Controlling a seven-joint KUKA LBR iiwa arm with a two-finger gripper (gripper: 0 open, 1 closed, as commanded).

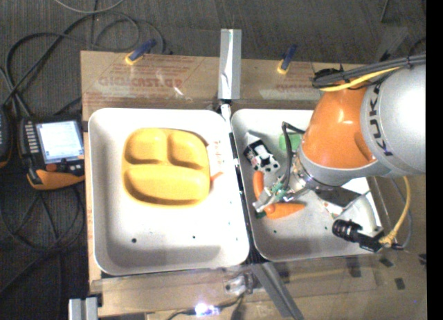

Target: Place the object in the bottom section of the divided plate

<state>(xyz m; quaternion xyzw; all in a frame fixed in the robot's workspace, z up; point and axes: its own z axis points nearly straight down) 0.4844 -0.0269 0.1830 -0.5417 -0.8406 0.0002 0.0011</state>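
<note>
Orange carrot (285, 209) lies in right bin (311, 246), long axis roughly left-right, just below gripper (271, 197); whether the gripper is spread or pinching, cannot tell. Yellow plate (166, 166) sits well left, in left bin (163, 249).

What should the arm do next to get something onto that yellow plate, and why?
Probably close on and lift the orange carrot-like object. The gripper is low in the right bin right at it, while the yellow divided plate sits in the left bin with nothing in its sections.
</note>
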